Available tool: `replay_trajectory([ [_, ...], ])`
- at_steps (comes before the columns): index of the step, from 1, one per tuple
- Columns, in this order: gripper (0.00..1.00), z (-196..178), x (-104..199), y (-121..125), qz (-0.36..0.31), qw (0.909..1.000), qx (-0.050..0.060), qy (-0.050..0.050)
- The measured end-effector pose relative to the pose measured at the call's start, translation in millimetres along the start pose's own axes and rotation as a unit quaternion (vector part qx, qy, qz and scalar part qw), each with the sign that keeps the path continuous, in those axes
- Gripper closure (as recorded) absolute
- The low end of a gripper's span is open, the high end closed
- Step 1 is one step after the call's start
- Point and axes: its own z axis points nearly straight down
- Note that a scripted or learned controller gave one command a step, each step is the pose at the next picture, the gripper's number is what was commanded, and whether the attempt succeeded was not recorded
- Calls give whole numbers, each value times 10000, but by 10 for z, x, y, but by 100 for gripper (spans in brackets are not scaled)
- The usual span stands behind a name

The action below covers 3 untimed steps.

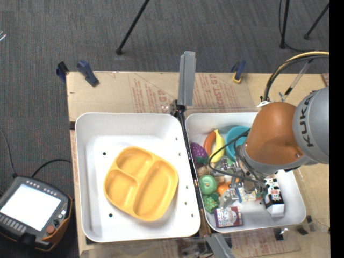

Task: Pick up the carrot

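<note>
The right bin [298, 208] holds a heap of toy food. An orange, tapered piece that looks like the carrot [208, 142] lies at the bin's back left, between the purple grapes [199, 152] and the yellow banana [217, 144]. My gripper [236, 190] hangs low in the middle of this bin, under the orange wrist band [271, 136]. It sits in front of and to the right of the carrot, among a small orange ball [223, 188] and other pieces. The wrist hides part of what lies below it.
A teal bowl [236, 136] stands behind the gripper. A green apple [208, 184], a green leafy piece [210, 201], a purple packet [228, 216] and a white carton [273, 195] crowd the bin's front. The left bin [86, 128] holds a yellow divided tray [141, 183].
</note>
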Motion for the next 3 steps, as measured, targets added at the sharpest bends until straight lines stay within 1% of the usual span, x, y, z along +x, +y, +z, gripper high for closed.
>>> replay_trajectory([
  [1,0,-1,22,-20,512,9987,4,5],
  [2,0,-56,181,-36,1698,9854,26,-158],
  [3,0,-2,-82,-25,1899,9818,12,9],
])
